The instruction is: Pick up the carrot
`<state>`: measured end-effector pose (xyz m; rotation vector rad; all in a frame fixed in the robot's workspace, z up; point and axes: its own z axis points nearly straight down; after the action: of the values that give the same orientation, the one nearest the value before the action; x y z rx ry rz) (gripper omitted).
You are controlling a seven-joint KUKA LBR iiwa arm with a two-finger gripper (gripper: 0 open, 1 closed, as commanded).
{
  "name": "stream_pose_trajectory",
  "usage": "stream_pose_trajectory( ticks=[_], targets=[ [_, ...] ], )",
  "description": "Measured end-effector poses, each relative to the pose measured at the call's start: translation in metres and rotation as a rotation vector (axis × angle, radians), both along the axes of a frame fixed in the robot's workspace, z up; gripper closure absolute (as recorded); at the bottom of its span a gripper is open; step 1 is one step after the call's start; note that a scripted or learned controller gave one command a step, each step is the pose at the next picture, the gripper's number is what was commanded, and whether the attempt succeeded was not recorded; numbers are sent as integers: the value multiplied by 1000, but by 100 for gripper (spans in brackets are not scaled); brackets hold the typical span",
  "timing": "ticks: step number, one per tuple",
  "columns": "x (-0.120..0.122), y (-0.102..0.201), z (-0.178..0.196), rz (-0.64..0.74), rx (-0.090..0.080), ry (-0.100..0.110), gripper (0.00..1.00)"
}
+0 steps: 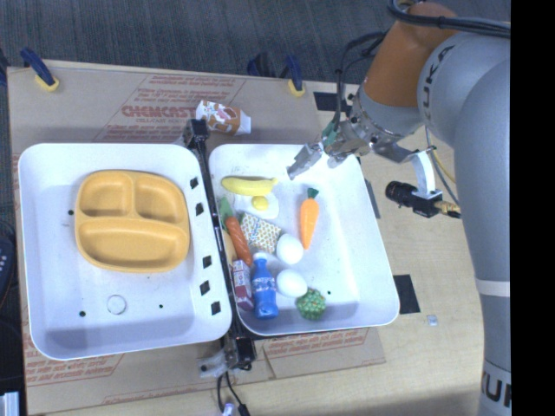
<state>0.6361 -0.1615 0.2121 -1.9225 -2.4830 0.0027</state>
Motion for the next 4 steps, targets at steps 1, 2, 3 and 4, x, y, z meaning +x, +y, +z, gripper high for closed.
stream_pose_trajectory(
  ticks=[1, 2, 3, 4],
  targets=[
    [-5, -37, -98, 98, 1, 3, 0],
    [-4, -37, -86, 102, 0, 1, 100],
    [12, -7, 50, -129, -1, -2, 100],
    [12, -7, 49, -128, 0, 0, 0]
  ],
)
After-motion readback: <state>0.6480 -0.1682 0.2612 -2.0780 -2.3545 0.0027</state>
